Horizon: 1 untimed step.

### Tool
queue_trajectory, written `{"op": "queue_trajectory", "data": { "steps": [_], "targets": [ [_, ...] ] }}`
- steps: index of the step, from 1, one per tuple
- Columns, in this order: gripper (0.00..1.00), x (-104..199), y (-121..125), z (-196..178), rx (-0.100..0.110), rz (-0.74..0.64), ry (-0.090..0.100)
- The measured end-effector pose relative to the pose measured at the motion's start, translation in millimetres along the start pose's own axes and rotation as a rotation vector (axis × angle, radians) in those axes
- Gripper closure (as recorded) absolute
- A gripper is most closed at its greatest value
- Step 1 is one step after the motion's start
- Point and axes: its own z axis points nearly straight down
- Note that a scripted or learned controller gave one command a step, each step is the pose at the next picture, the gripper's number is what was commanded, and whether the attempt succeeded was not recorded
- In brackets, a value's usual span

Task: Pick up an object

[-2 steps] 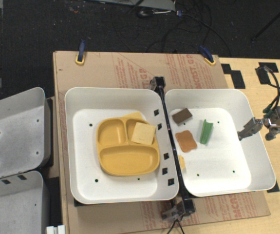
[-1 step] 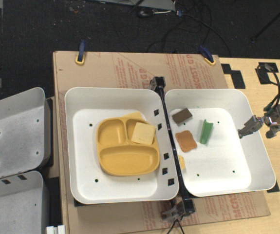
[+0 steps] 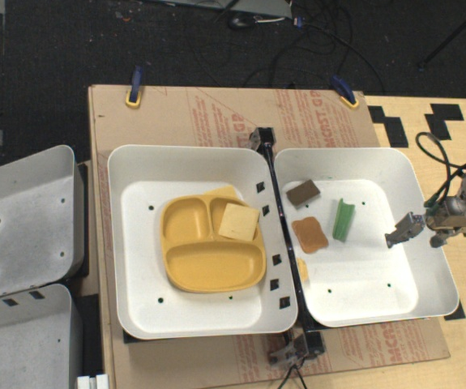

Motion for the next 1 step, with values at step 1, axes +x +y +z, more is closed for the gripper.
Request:
{"op": "queue_trajectory", "data": {
  "steps": [1],
  "targets": [
    [0.0,2.2,7.6,47.1,-0.001,-0.002,0.0]
  ]
}}
